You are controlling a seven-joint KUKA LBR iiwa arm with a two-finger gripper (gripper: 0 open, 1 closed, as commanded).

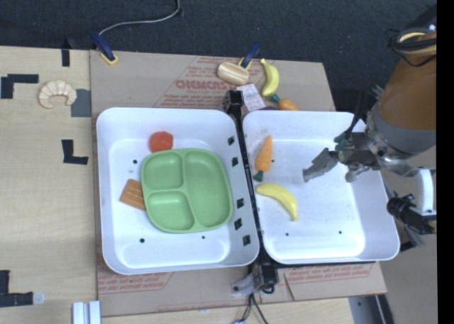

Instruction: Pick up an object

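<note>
Carrot (264, 153) and banana (279, 199) lie apart, green tray (187, 190) in the neighbouring bin.

Arm (411, 96) in from right, orange band above wrist, grey wrist angled down-left. Gripper (332, 163) low, pointing left, one dark finger (318, 165) stretched forward. Nothing between fingers.

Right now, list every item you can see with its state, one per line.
Tool: over the right bin, nothing seen between its fingers.
Carrot: lying in the right bin near the divider.
Banana: lying flat in the right bin, untouched.
Green tray: flat in the left bin, its compartments bare.
Red piece: resting beside the tray's top edge.
Orange wedge: partly under the tray's left edge.
Croissant: on the bench, outside both bins.
</note>
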